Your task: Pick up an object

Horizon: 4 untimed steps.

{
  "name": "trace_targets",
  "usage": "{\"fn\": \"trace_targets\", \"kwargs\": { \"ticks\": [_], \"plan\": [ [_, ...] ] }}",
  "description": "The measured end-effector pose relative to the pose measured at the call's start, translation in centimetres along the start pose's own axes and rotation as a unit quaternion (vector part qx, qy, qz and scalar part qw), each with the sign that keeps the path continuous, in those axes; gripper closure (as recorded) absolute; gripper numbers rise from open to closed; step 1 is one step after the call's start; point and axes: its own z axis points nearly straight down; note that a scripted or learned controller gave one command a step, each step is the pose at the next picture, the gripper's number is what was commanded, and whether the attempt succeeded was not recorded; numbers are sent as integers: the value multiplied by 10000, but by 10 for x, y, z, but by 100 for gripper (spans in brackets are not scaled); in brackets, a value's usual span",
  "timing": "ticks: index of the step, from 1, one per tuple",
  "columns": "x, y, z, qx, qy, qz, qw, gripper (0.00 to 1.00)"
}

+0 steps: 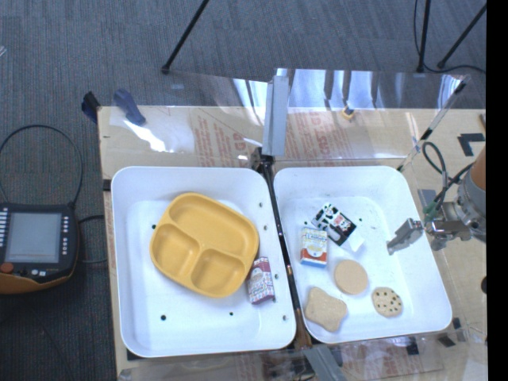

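Observation:
My gripper (403, 236) hangs over the right side of the right bin (373, 182), reaching in from the right. Nothing shows in its grip. To its left lie a black-and-white packet (335, 222) and a small orange-and-white carton (314, 246). Nearer the front are a round tan biscuit (350, 277), a chocolate-chip cookie (386, 302) and a lumpy tan biscuit (325, 309). The cookie lies just below the gripper in the view, apart from it.
The left bin (131, 213) holds a yellow divided plate (205, 244) and a small reddish packet (260, 280) by its right wall. A grey upright post (276, 117) stands behind the bins. A teach pendant (36, 240) lies off the bench at left.

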Motion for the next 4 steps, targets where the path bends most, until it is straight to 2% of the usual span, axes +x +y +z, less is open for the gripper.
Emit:
{"fn": "trace_targets", "kwargs": {
  "ticks": [1, 2, 3, 4],
  "plan": [
    [9, 8, 133, 24, 9, -2, 10000, 0],
    [109, 22, 150, 10, 11, -22, 10000, 0],
    [105, 21, 141, 21, 6, 25, 10000, 100],
    [35, 77, 31, -62, -25, 30, 10000, 100]
  ]
}}
